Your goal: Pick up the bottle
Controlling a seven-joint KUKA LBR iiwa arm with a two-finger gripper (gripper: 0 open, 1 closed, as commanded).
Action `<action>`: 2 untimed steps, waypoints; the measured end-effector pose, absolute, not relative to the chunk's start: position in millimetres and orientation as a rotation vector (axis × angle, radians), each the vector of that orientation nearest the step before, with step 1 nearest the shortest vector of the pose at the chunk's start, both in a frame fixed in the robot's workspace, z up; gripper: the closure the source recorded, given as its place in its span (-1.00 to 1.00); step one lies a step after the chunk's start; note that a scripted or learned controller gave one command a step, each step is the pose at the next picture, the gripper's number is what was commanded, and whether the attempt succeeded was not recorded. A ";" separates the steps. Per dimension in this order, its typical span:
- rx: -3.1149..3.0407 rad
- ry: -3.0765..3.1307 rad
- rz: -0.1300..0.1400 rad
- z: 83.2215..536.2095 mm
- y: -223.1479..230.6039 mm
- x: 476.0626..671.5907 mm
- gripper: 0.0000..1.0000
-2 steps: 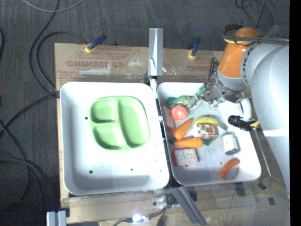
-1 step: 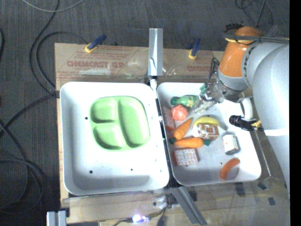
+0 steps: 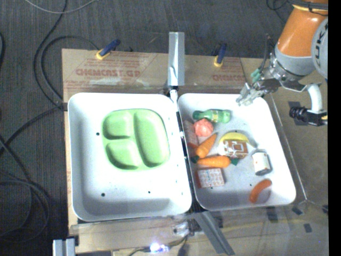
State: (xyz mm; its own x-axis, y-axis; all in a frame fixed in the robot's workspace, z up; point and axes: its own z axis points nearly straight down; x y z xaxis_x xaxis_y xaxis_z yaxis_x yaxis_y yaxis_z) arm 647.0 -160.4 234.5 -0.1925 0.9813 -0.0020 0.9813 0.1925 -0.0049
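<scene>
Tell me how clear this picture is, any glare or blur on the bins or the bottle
Camera view: soft and grainy overall; the green bottle is a blurry shape with a bright highlight; the white bins look washed out; a small light flares at the bottom edge; the gripper is smeared against the right bin's rim.

i see a brown board bench [image 3: 128, 71] with faded red lettering under everything. two shallow white bins sit directly on it, side by side and touching along their inner edges. the right bin [image 3: 277, 143] lies just below and left of my pincer [image 3: 248, 96], whose tip hangs over its far right corner. the left bin [image 3: 88, 159] lies well off to the pincer's left. two blue-and-yellow clamps [image 3: 107, 49] [image 3: 219, 55] grip the bench's far edge, left of the pincer.
</scene>
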 end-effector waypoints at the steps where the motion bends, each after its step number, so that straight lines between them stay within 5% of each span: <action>1: -2.438 -1.979 0.011 293.5 -143.0 666.0 1.00; 2: -2.518 -1.872 0.013 255.6 -63.2 616.5 1.00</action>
